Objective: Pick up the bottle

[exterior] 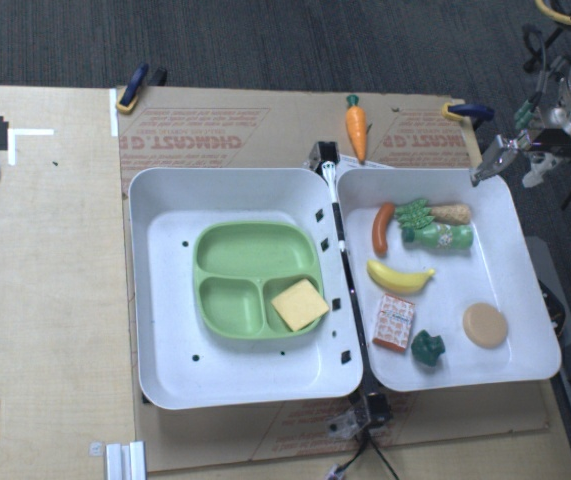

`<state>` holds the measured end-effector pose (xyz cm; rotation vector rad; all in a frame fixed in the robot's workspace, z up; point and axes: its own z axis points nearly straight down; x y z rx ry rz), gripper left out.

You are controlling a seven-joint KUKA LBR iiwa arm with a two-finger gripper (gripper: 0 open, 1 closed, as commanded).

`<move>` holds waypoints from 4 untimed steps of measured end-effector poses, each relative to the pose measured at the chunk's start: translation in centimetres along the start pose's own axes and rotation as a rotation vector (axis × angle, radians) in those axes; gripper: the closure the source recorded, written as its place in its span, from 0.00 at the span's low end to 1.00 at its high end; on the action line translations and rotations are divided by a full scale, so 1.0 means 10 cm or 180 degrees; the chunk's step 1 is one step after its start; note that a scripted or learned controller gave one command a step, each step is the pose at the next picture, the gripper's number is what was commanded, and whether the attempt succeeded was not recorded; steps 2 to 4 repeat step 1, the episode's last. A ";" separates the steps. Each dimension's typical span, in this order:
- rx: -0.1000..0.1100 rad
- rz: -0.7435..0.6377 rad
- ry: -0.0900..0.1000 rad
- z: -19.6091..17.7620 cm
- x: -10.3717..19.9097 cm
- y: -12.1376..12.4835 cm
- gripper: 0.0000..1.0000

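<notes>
We record the gripper (pixel 495 158) at the far right corner of the right bin (pixel 525 268), just outside its rim and above the cardboard sheet (pixel 215 133) that covers the table (pixel 45 268). Whether it is released or clenched we cannot tell; nothing sits between its tips that we can make out.

We take the right bin as landmark. The green bottle (pixel 439 235) lies on its side in the bin's far half, with a lighter green leafy item (pixel 414 212) touching its far left side and a beige elongated piece (pixel 452 212) touching its far right side. A red sausage (pixel 382 227) lies just left of the bottle, near the bin's left wall. A banana (pixel 399 277) lies at the bin's middle. Toward the near edge we note a small red and white carton (pixel 393 324), a dark green broccoli-like toy (pixel 427 347) beside it, and a tan round disc (pixel 485 325) near the right wall.

A carrot (pixel 355 126) lies on the cardboard just beyond the bin's far left corner. The left bin (pixel 155 298), touching the right bin's left side, holds a green divided plate (pixel 255 243) with a yellow cheese slice (pixel 299 305) in one compartment.
</notes>
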<state>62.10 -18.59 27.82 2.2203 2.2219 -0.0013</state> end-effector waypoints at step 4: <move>-0.0003 -0.0010 -0.0006 -0.10 0.00 0.00 1.00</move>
